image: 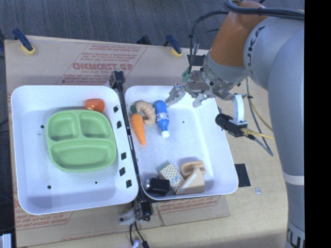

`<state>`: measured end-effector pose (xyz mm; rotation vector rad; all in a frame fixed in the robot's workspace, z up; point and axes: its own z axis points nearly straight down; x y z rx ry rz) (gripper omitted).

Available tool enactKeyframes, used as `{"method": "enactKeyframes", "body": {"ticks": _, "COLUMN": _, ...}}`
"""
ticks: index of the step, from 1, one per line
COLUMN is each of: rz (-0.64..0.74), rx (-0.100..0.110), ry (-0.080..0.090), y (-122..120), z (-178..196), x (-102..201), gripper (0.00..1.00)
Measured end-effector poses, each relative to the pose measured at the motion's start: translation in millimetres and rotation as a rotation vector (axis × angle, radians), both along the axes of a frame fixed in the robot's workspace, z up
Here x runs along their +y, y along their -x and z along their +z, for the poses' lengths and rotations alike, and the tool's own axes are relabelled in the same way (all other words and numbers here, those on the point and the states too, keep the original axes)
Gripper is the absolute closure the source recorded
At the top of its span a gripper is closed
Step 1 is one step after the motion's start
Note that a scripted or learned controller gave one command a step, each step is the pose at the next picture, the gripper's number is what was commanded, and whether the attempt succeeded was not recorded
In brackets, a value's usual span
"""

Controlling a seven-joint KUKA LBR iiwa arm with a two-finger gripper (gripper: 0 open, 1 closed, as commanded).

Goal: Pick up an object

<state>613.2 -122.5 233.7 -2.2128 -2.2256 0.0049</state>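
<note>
Your gripper hangs spread and empty | blue bottle lies just below-left of it | carrot beyond the bottle

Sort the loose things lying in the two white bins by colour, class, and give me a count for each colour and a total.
Green: 1, the divided plate
Orange: 2, the carrot and the small orange-red piece
Blue: 1, the bottle
Tan or beige: 3, the pretzel-like piece, the bread-like piece and the wedge
Black: 1, the block
Patterned: 1, the checked piece
Total: 9
</note>
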Motion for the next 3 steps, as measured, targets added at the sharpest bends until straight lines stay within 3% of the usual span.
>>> {"method": "enactKeyframes", "body": {"ticks": 1, "rz": 0.191, "rx": 0.002, "ry": -0.001, "y": -42, "z": -144, "x": 23, "gripper": 0.0}}
{"method": "enactKeyframes", "body": {"ticks": 2, "rz": 0.194, "rx": -0.01, "ry": 0.003, "y": -46, "z": -128, "x": 23, "gripper": 1.0}}
{"method": "enactKeyframes", "body": {"ticks": 3, "rz": 0.189, "rx": -0.007, "ry": 0.0, "y": -45, "z": -12, "x": 59, "gripper": 1.0}}
